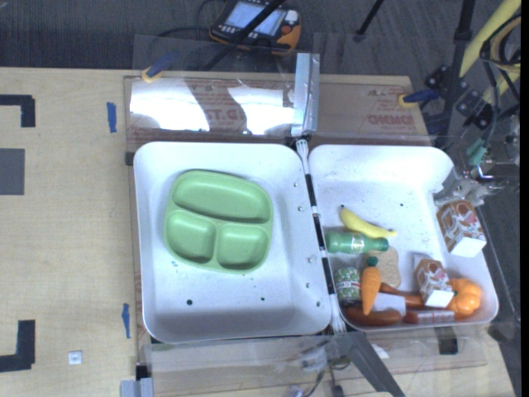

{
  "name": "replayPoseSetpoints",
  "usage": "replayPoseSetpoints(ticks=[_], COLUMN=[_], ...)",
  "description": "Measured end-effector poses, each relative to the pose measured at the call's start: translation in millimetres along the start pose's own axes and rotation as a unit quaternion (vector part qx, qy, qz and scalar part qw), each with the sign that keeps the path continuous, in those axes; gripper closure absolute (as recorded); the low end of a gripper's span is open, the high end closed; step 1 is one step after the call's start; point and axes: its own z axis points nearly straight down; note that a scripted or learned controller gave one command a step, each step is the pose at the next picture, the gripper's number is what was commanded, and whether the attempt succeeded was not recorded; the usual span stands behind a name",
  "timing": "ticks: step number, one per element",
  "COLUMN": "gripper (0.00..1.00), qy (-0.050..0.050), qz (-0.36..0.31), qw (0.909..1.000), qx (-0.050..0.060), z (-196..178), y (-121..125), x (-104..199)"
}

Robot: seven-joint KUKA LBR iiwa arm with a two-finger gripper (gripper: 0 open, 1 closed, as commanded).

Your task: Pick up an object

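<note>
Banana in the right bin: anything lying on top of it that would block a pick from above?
Nothing visible covers the banana. The green bottle lies right beside it on the near side, seemingly touching, so a grasp there could be crowded.

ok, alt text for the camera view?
Two white bins side by side: the left bin holds a green tray, the right bin a pile of toy food including a banana, carrot and green bottle.
</note>
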Motion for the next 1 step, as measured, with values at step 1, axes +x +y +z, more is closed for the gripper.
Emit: replayPoseSetpoints(ticks=[1], gripper=[1.0], qy=[0.001], qz=[0.061], qw=[0.9981], qx=[0.002], z=[96.7], y=[23.4], x=[34.0])
